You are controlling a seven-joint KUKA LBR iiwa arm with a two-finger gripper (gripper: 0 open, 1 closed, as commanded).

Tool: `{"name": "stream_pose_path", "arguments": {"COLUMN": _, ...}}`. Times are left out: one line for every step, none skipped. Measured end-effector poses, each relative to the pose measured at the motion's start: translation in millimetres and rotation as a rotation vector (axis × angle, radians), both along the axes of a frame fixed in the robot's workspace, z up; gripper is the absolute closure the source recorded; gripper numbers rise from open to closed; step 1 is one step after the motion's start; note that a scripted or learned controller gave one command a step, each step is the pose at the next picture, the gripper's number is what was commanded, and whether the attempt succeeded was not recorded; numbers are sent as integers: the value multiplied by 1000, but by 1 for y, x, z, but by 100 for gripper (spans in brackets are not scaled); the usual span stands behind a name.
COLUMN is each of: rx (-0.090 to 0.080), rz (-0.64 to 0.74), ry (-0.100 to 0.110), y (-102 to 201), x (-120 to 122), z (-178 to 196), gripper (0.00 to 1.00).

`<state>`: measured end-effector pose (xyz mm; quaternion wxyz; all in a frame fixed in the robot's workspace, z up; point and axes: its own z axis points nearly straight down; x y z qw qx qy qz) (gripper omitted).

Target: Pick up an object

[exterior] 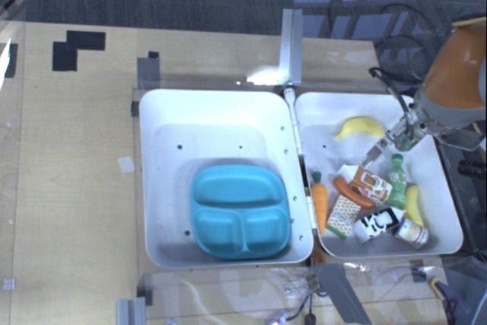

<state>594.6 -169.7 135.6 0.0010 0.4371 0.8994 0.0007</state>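
Grey and orange, the arm (456, 80) enters from the right and lowers its pincer (397, 138) over the right bin (449, 194). The pincer hangs above the bin's upper middle; whether it is released or clenched cannot be told at this size, and nothing is seen between its tips.

Just left of the pincer lies a yellow banana (360, 127), near the bin's back wall. Below the pincer stands a green bottle (397, 179), and beside it to the left a white and orange carton (371, 183). An orange sausage-shaped piece (351, 192) lies slantwise, touching the carton's lower left edge. Further forward sit a patterned packet (342, 220), a black and white toy (379, 223) and a small jar (412, 233) on its side. A second yellow piece (412, 203) lies just right of the bottle. A carrot (319, 205) lies along the bin's left wall, tip pointing forward. All these objects cluster in the front half of the right bin, most of them touching.

The left bin (167, 133) holds a blue divided tray (240, 211), set toward the front. Both bins rest side by side on the pale wooden surface (68, 186).
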Motion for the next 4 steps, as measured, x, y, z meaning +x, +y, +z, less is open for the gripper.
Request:
{"name": "stream_pose_path", "arguments": {"rx": -2, "rz": 410, "ry": -2, "y": 16, "x": -48, "z": 39, "gripper": 0}}
{"name": "stream_pose_path", "arguments": {"rx": -10, "rz": 430, "ry": -18, "y": 39, "x": -46, "z": -33, "gripper": 0}}
{"name": "stream_pose_path", "arguments": {"rx": -9, "rz": 428, "ry": -23, "y": 40, "x": -43, "z": -24, "gripper": 100}}
{"name": "stream_pose_path", "arguments": {"rx": -2, "rz": 430, "ry": -4, "y": 155, "x": 22, "z": 74, "gripper": 100}}
